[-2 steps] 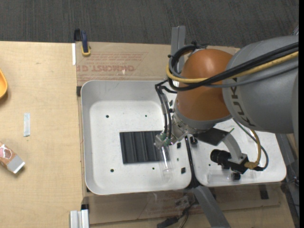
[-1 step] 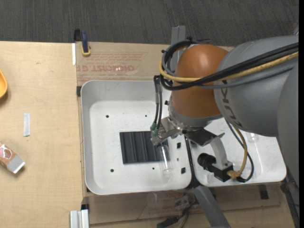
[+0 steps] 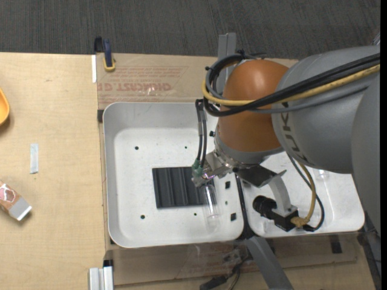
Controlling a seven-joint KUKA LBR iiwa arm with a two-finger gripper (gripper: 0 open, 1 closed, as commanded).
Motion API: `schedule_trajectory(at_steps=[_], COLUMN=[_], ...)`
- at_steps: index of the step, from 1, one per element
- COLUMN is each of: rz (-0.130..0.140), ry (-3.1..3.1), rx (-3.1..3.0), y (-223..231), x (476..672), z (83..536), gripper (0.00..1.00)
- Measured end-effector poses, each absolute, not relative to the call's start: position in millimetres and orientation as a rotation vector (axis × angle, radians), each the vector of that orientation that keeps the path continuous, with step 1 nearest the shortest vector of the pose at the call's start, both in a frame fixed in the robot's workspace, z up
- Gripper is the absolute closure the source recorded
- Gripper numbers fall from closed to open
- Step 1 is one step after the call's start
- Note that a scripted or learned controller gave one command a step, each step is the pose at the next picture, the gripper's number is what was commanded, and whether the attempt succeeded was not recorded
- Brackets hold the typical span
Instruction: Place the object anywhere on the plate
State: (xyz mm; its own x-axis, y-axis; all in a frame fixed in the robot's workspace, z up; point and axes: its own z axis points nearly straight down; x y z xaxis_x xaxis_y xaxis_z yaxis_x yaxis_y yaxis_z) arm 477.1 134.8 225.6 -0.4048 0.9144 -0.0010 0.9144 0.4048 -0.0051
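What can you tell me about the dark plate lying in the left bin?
The plate is a dark, nearly black rectangle with lengthwise ridges or grooves, matte and seemingly plastic or rubber. It lies flat on the floor of the left bin, toward its right half. Its right edge is partly covered by the gripper, which hangs over it with a clear, tube-like object beside that edge; contact cannot be judged.

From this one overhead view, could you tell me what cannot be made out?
- Gripper: the arm's orange band and wrist hide its fingers; state unclear.
- Right bin: largely covered by the arm.
- Clear object beside the dark plate: too faint to identify.
- Orange thing: cut by the left edge.
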Motion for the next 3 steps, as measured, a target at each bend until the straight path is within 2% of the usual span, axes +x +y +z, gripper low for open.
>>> schedule_trajectory(at_steps=[1,2,3], rz=[0.003,0.006,0.003], ry=[-2.737,-2.757,-2.78], rx=[-1.545,-1.5,-1.464], y=[130.9,120.6,94.9], x=[478.2,477.1,478.1], z=[245.8,190.1,248.8], gripper=[1.0,1.0,1.0])
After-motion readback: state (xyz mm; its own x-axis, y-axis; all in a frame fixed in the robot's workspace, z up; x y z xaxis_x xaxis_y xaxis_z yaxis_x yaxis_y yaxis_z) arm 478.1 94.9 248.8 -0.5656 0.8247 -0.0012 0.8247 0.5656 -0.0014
